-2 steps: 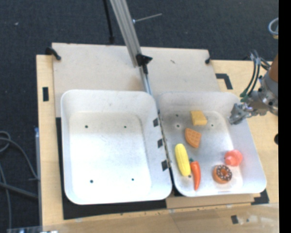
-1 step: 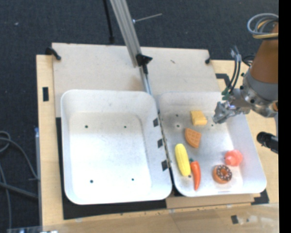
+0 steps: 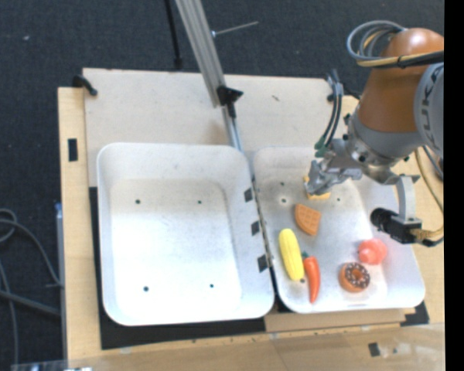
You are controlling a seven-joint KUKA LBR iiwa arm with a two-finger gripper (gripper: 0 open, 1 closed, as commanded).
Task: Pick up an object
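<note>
Two shallow white bins sit side by side on the pale wooden counter (image 3: 155, 103); the left bin (image 3: 124, 168) is speckled and bare, the right bin (image 3: 406, 288) holds the toys. Counted in it: one yellow corn cob (image 3: 291, 254), one orange-red carrot (image 3: 312, 278) touching it, one tan waffle-textured wedge (image 3: 308, 219), one chocolate-topped doughnut (image 3: 355, 277) and one rounded red fruit (image 3: 372, 251). The end effector (image 3: 320, 185) of the grey-and-orange arm (image 3: 394, 91) hangs low over the far part of the right bin, just above the wedge; a small yellowish piece (image 3: 320, 195) shows at its tip, too small to name, and whether its fingers are spread or closed cannot be made out from here. A ribbed aluminium post (image 3: 205, 45) slants across the counter, its top cut off at the edge
</note>
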